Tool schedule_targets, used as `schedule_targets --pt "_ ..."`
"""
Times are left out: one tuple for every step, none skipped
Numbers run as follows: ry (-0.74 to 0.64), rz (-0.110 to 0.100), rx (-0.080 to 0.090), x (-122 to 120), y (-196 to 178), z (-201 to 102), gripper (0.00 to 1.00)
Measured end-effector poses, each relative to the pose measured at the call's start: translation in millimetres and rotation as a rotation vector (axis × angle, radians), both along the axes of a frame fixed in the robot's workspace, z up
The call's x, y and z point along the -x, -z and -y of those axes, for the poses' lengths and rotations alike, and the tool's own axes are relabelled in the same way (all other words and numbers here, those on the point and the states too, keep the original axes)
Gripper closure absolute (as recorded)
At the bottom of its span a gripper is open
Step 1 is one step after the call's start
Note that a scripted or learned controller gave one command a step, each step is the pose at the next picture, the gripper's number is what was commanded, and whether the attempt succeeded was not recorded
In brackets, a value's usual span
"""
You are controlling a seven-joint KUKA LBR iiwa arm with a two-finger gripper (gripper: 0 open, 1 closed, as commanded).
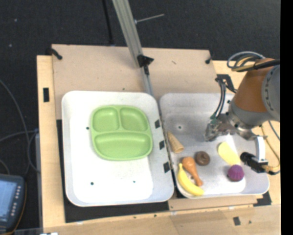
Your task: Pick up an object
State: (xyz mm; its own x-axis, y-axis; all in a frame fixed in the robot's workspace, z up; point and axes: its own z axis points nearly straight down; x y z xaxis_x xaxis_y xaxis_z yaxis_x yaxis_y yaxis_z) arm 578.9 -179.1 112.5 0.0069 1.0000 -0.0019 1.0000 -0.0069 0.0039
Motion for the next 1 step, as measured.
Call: schedule_targets --pt "0.000 0.004 0.001 4.6 -62.8 2.6 1.00"
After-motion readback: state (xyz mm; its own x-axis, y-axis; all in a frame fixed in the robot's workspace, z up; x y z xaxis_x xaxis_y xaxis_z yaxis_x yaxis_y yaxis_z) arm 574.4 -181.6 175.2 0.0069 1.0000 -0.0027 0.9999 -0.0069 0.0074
